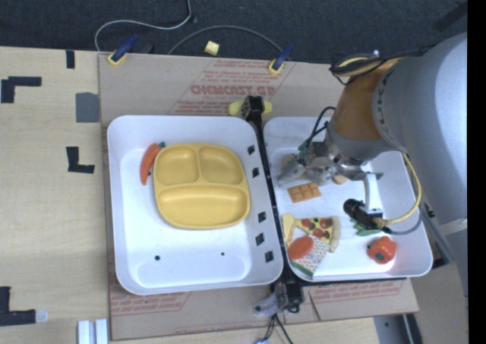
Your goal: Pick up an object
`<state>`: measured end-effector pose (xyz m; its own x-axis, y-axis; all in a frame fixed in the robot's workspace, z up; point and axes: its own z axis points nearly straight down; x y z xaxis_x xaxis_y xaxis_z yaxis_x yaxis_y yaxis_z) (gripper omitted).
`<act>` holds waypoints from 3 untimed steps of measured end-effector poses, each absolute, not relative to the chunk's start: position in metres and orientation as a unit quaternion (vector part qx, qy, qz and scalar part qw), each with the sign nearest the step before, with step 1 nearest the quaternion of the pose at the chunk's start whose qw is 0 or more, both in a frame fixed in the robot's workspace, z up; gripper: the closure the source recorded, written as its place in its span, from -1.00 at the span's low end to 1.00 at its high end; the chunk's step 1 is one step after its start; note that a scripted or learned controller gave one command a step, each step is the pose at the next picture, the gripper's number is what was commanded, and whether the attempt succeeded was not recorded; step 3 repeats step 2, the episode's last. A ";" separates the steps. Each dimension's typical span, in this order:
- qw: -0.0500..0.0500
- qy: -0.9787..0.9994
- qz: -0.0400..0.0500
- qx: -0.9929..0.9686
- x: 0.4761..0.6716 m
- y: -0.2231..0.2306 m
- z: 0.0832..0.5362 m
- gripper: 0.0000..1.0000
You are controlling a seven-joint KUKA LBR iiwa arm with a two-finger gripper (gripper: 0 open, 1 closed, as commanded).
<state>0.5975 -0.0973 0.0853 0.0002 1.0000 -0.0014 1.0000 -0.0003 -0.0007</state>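
While the pincer (292,170), grip state unclear, hovers by the waffle (304,193), it could close on nothing.

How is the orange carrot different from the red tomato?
The carrot is long, thin and orange; the tomato is round, red and green-topped. The carrot lies in the left bin, touching the yellow divided plate; the tomato sits apart in the right bin's near right corner. Both look like toy food.

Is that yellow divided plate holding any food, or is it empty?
Empty. The yellow plate lies flat in the left bin, its three compartments bare; the carrot lies beside it, outside the rim.
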 end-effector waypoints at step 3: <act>0.000 0.708 0.000 0.706 0.628 -0.109 0.095 1.00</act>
